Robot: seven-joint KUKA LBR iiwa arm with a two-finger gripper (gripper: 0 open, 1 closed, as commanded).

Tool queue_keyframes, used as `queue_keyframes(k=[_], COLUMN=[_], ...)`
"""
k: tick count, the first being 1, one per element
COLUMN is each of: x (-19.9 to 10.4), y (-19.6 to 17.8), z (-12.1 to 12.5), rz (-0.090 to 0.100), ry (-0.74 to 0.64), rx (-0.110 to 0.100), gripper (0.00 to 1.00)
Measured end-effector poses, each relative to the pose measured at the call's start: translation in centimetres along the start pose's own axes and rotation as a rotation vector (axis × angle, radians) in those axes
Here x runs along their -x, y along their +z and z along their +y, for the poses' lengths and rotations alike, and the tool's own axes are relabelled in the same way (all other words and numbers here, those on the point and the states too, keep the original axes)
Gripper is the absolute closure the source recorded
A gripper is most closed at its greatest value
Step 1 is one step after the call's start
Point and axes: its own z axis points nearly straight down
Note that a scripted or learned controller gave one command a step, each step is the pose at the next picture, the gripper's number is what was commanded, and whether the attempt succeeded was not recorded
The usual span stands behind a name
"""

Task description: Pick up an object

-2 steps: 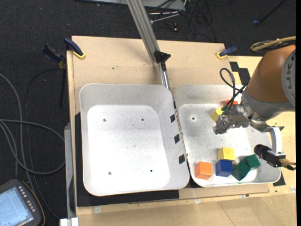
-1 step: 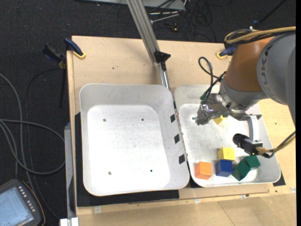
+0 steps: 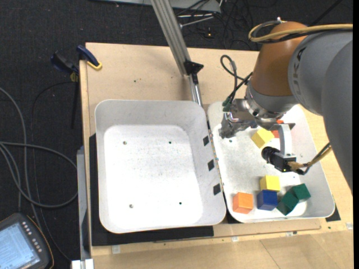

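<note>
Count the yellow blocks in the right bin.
2: one yellow block just below the gripper, another yellow block above the blue block. The arm may hide more.

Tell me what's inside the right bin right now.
Right bin holds an orange block, blue block, two yellow blocks and green blocks. The arm covers the bin's far end.

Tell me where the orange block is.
The orange block lies in the right bin, at its near-left corner, just left of the blue block.
</note>
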Motion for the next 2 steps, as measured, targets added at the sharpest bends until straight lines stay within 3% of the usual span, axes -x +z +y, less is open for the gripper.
queue_keyframes(k=[2], x=[-10.1], y=[-1.4], z=[3.8], rz=[0.001], ry=[0.000], rx=[-0.002], gripper=[1.00])
